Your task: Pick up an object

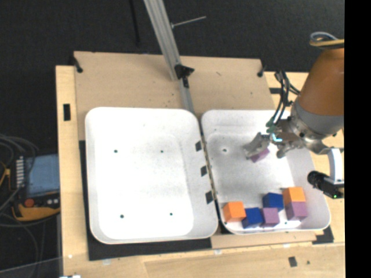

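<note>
My gripper (268, 149) hangs over the upper middle of the right bin (232, 172), with its two fingers spread apart. A small purple block (261, 154) lies right against the left finger (253, 146), partly tucked under it; it is not pinched between both fingers. Along the bin's front edge lie several more blocks: an orange one (234, 211), a blue one (253, 217), a purple one (271, 216), a second blue one (272, 201), and an orange one (294, 194) touching a purple one (297, 209).
The left bin (142, 172) stands beside the right one, split from it by a ridge with black clips (204, 169). A slanted metal pole (168, 39) rises behind the bins. Cables and a blue box (35, 178) lie left of the bench.
</note>
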Controlling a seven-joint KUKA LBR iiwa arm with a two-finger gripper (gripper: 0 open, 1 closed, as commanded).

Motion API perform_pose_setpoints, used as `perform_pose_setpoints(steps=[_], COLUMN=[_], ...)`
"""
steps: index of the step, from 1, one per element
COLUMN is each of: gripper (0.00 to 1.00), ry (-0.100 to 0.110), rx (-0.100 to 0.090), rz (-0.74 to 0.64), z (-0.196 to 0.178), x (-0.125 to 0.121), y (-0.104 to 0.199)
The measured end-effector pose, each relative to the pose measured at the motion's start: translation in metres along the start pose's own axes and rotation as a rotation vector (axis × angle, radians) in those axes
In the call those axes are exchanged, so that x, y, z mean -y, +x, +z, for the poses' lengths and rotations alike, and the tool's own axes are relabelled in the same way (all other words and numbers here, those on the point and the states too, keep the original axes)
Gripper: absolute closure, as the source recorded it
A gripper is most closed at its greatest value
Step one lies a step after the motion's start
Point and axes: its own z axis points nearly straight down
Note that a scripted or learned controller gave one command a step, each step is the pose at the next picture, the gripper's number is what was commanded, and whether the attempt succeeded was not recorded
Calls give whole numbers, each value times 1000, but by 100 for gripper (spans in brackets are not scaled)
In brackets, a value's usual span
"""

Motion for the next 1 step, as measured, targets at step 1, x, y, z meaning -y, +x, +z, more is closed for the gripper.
perform_pose_setpoints(steps=[1], gripper=[0], ry=[-2], rx=[1], rz=[4], z=[-1], x=[0], y=[-1])
